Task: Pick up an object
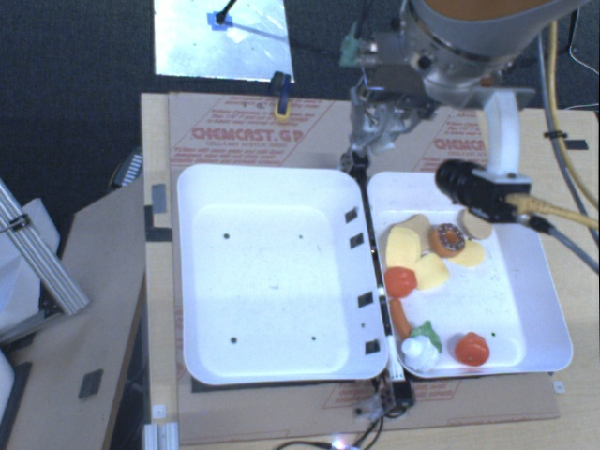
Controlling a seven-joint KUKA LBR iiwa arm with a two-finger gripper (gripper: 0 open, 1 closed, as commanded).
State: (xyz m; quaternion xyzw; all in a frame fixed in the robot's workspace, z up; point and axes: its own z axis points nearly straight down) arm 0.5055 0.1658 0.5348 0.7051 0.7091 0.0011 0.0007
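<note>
The worktop [234, 125] carries 2 white bins. The left bin [272, 270] lies beside the right bin [525, 307], which holds toy food: yellow pieces [405, 247], a donut [448, 240], 2 tomatoes [472, 349], a carrot [399, 317]. The gripper [361, 153] hangs over the bins' far junction; whether it is spread or closed, I cannot tell.

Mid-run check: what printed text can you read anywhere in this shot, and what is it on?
"CHEMCAST GP", red print on the brown sheet behind the left bin.
The same print on the sheet behind the right bin: partly hidden, blurred.
Red print along the sheet's front edge: too small to read.
</note>
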